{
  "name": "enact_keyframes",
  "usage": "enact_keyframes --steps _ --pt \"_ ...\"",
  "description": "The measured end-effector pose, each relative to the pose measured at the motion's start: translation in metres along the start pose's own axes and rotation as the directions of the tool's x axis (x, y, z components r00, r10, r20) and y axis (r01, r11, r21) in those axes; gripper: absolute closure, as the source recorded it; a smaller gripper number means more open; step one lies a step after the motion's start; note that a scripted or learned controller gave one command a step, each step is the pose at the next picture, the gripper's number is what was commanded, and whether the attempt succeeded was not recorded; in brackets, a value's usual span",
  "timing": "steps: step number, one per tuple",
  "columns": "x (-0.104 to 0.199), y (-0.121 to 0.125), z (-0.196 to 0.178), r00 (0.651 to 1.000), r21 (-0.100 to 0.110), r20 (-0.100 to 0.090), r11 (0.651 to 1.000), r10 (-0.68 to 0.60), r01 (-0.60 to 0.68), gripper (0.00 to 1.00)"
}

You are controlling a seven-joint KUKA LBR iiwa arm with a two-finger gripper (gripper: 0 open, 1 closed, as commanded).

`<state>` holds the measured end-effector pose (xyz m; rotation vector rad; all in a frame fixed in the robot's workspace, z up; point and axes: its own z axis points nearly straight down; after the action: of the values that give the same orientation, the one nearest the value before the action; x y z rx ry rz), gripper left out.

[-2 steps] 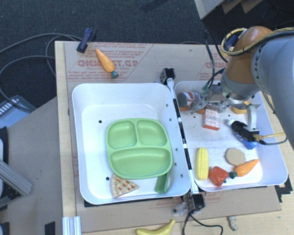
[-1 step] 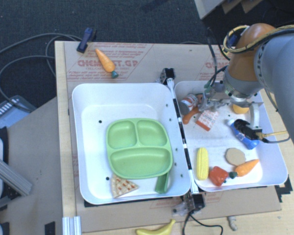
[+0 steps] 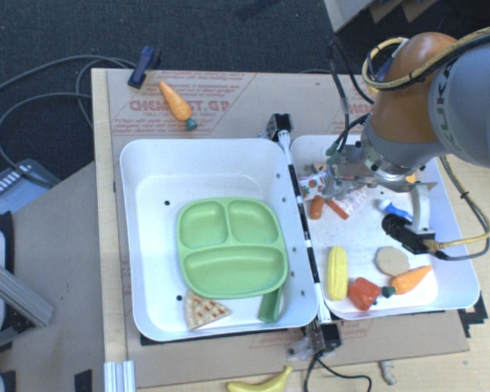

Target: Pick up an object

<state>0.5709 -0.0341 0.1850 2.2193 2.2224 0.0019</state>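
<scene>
My gripper hangs low over the upper left part of the right bin. Just below it lie a small orange-brown sausage-like piece and a short red strip; whether it touches either is unclear. Nearer the front of that bin are a yellow corn cob, a red pepper, a tan round piece and an orange carrot. The arm hides the bin's back right part.
The left bin holds a green divided plate, a pizza slice and a green piece. On the bench behind it lie a second carrot and a blue clip. A banana lies at the front edge.
</scene>
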Motion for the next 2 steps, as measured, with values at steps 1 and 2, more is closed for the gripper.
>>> enact_keyframes --steps 1,2 --pt "-0.062 -0.0505 0.0071 1.0 0.003 0.001 1.0 0.003 -0.003 1.0" --pt "-0.0611 -0.0502 0.007 1.0 0.003 0.0 1.0 0.002 -0.002 0.0"
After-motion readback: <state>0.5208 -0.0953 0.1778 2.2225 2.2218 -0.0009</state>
